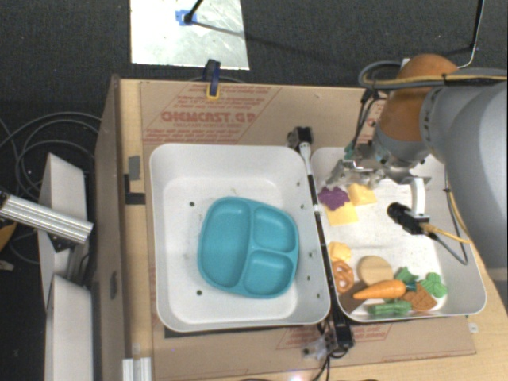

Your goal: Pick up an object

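We find the gripper lowered over the right bin near its far left corner, beside a purple toy and yellow cheese pieces, likely candidates; we cannot tell its state. The teal plate occupies the left bin.

Robotics lab: bins on cardboard-topped bench, loose cables, dark carpet.

Dark carpet floor; silvery sheet lying on it; black cables at left.
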{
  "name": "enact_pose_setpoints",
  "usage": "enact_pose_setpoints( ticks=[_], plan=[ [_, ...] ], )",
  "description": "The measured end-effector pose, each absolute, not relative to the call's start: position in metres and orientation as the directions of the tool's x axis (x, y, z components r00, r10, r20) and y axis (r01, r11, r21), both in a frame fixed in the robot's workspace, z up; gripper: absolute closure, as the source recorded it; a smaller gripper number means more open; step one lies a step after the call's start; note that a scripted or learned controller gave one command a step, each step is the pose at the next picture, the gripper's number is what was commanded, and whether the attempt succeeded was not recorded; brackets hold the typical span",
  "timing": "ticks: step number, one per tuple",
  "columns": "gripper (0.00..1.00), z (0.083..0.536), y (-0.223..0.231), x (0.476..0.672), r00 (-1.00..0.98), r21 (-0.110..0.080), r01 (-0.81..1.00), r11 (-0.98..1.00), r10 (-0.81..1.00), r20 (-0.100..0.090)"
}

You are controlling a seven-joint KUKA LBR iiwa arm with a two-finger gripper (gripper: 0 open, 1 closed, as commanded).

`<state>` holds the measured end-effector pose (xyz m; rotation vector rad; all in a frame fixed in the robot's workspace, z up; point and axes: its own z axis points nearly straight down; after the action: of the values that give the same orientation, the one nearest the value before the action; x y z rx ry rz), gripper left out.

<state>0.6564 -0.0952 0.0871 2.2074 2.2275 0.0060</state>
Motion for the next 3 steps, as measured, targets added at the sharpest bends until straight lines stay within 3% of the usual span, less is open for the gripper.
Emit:
enact_pose_setpoints(
  ticks=[1,2,3],
  plan=[
    [0.00,0.087,-0.084,0.619,0.000,0.006,1.000,0.000,1.000,-0.003],
    [1.00,0.101,-0.086,0.623,0.000,0.015,1.000,0.000,1.000,-0.007],
    [0.00,0.100,-0.086,0.623,-0.001,0.014,1.000,0.001,1.000,-0.006]
  ],
)
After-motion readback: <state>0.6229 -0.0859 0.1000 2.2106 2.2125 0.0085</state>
